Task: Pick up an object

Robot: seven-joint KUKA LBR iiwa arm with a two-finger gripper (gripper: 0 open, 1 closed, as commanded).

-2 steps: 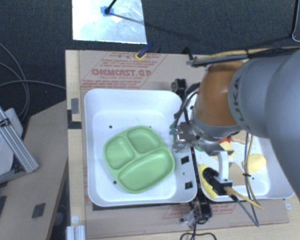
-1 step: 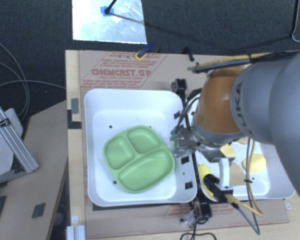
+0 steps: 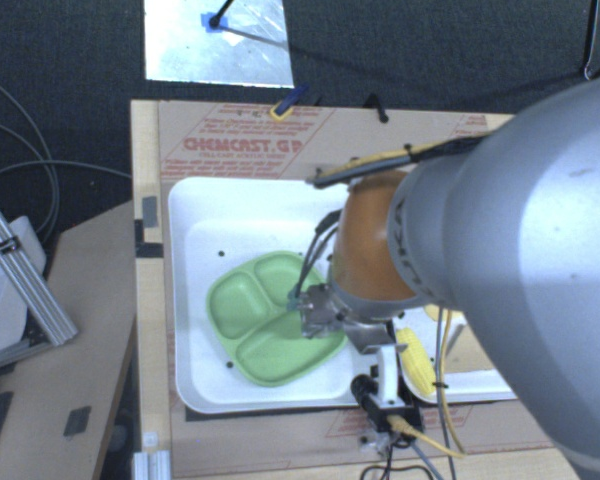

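Over the left bin [image 3: 195, 218], low above the green divided plate [image 3: 265, 318], with the gripper [image 3: 315, 313] at the plate's right edge, near the ridge between compartments. Hidden behind wrist and cables, so whether released or clenched cannot be told from this angle. Flat on the bin floor, that plate, toward the near right of the bin, showing no tilt and no raised rim; judged therefore as not yet lifted. Just beside the arm on the right, partly covered by the orange band [image 3: 375, 243], a yellow corn-like object [image 3: 417, 360] lying in the right bin [image 3: 480, 383], apart from the gripper.

By way of progress: approach apparently done, arm [image 3: 520, 238] brought down to the plate; contact itself uncertain, since the meeting point lies under the wrist. Left to do, as far as can be judged: secure a hold on the plate's rim or divider, then raise it clear of the bin. Likely awkward, a broad shallow plate with thin edges offering little to pinch, and prone to sliding or tipping if caught off-centre. Nothing visibly off the bin floor so far, so the pick counts as unfinished.
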